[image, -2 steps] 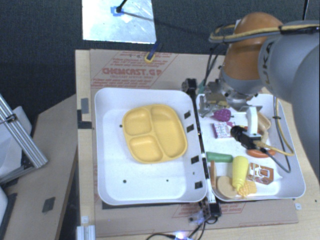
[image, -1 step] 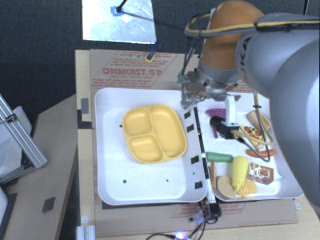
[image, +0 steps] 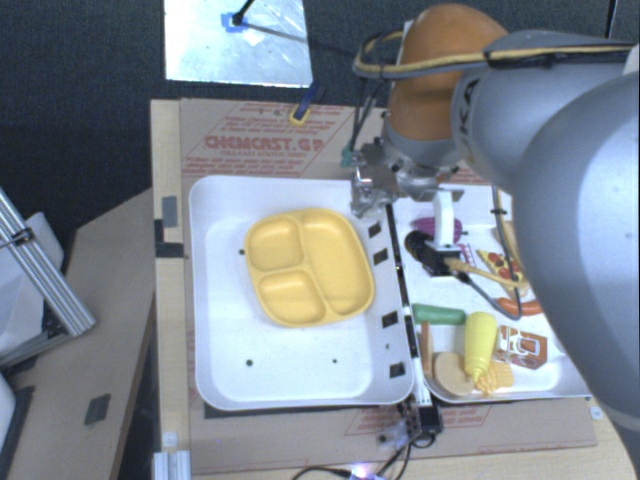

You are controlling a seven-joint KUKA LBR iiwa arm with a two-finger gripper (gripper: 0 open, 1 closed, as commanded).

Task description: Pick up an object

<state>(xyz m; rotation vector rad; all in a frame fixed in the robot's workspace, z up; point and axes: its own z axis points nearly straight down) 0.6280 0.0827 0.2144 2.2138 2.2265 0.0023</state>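
your gripper (image: 372, 190) hangs over the divider between the two white bins; you cannot tell its state. the left bin (image: 215, 368) holds a yellow divided tray (image: 308, 265), and the right bin (image: 560, 388) holds cluttered toys, including a green piece (image: 440, 315) and a yellow corn cob (image: 480, 346). the grey arm (image: 570, 158) covers much of the right bin, and brown cardboard (image: 260, 140) lies beneath both.

You see a pale yellow divided plate (image: 308, 266) in the white left bin (image: 220, 368). In the white right bin (image: 560, 386) sit a yellow corn cob (image: 481, 346), a green piece (image: 440, 315) and a magenta item (image: 447, 230). The arm (image: 560, 138) is grey with an orange band (image: 440, 68). The cardboard (image: 262, 140) is tan with red lettering.
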